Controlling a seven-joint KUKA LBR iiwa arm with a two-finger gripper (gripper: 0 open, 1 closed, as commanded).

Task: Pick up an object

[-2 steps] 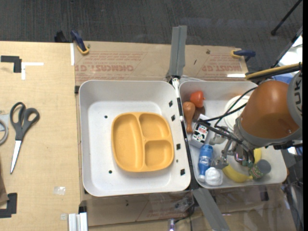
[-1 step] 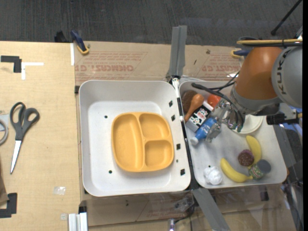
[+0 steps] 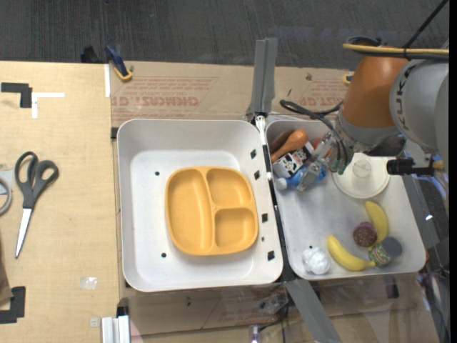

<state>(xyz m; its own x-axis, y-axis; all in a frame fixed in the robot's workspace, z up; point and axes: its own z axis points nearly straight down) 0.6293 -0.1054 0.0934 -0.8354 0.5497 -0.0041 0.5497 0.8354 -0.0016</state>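
Observation:
My gripper (image 3: 319, 166) is low in the far left part of the right bin (image 3: 325, 213). It sits right beside a white-and-black toy (image 3: 288, 164) and a small blue piece (image 3: 281, 184). An orange carrot-like object (image 3: 292, 140) lies just behind them against the bin's far wall. A white round cup (image 3: 362, 174) stands immediately right of the gripper, under the arm's orange-banded wrist (image 3: 375, 84). I see nothing lifted off the bin floor.
Two bananas (image 3: 347, 256) (image 3: 378, 220), a dark red ball (image 3: 365, 234), a grey-teal object (image 3: 389, 251) and a white crumpled ball (image 3: 315, 261) lie at the right bin's near end. The left bin (image 3: 139, 213) holds a yellow divided plate (image 3: 211, 210). Scissors (image 3: 30, 184) lie on the bench at left.

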